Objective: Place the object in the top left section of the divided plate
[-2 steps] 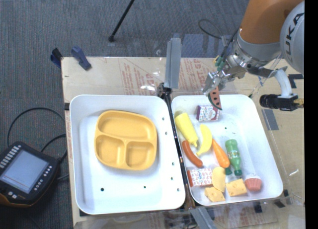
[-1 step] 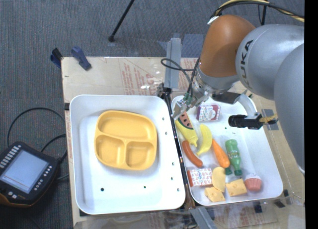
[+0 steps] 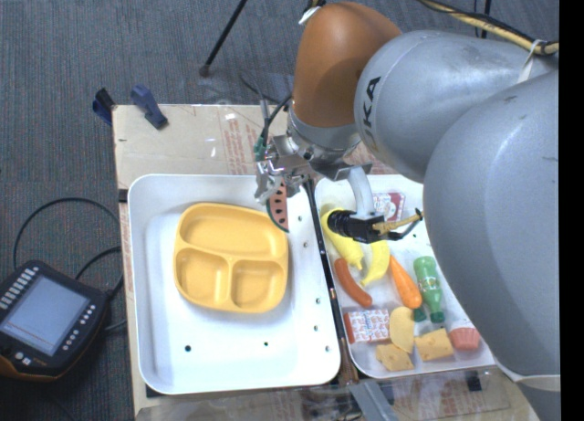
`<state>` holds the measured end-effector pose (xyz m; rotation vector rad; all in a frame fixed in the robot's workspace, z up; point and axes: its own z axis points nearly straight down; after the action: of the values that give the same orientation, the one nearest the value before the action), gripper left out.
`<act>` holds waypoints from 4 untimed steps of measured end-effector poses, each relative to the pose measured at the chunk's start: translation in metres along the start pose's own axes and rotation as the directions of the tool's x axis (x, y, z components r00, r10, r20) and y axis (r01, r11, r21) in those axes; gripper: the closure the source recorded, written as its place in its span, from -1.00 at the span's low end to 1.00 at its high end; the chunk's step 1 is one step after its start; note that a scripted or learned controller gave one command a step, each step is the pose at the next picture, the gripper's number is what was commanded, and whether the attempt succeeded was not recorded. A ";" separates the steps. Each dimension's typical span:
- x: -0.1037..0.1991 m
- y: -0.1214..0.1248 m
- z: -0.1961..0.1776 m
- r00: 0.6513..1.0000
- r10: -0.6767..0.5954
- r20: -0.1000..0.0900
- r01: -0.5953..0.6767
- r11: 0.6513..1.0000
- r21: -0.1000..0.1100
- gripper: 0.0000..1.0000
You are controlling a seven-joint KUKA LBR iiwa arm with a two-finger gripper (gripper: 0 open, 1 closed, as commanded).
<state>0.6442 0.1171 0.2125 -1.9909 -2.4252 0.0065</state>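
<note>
We see the gripper (image 3: 274, 189) hanging over the upper right edge of the left bin (image 3: 151, 227), just above the top right corner of the yellow divided plate (image 3: 231, 257). Between its fingers sits a watermelon slice (image 3: 280, 207), reddish with dark seeds and a thin green rind, so the pincer is closed on that piece, narrowed to the slice's thickness. The slice points downward, its lower tip just over the plate's rim at the upper right, near the wall between the two bins. The plate's top left section, the large compartment, lies to the left of the slice and slightly below it in the view. In the right bin (image 3: 474, 355) we make out a banana (image 3: 358, 250), a sausage (image 3: 352, 284), a carrot (image 3: 405, 284), a green bottle (image 3: 429, 287) and some cheese pieces (image 3: 415, 348), all well apart from the pincer. A tablet-like pendant (image 3: 41, 317) lies on the floor at the left.
</note>
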 end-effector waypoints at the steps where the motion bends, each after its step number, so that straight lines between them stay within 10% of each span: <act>1: 0.071 0.012 0.065 1.000 0.025 0.001 -0.025 1.000 0.008 1.00; 2: -0.019 -0.025 -0.002 0.999 0.048 0.002 -0.048 0.999 -0.008 1.00; 4: -0.018 -0.026 -0.015 0.999 0.046 0.000 -0.046 0.999 0.004 1.00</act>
<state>0.6226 0.0942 0.2276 -2.0446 -2.3767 0.0110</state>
